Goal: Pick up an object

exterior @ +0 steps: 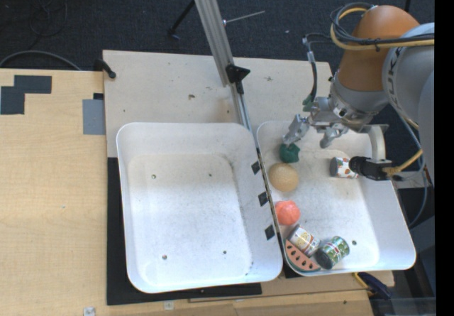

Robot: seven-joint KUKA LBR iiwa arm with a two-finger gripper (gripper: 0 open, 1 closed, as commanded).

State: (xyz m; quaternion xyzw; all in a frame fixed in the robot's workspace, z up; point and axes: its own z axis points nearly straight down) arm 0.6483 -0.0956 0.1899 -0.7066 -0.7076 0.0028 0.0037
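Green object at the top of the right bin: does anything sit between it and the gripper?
Nothing visible does. The gripper hovers just up and right of the green object, with bare bin floor between them. The tan ball lies below the object, on its far side from the gripper.

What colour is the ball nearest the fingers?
Dark green, clearest in the camera view.

A single fixed camera looked down from above at a slant, set back far enough to take in both white bins whole. The left bin (188, 208) sat near the middle of the frame, the right bin (369, 226) toward its right side. The bench (163, 91) ran up behind them, with dark floor (128, 2) across the top. The arm (376, 45) entered from the right.
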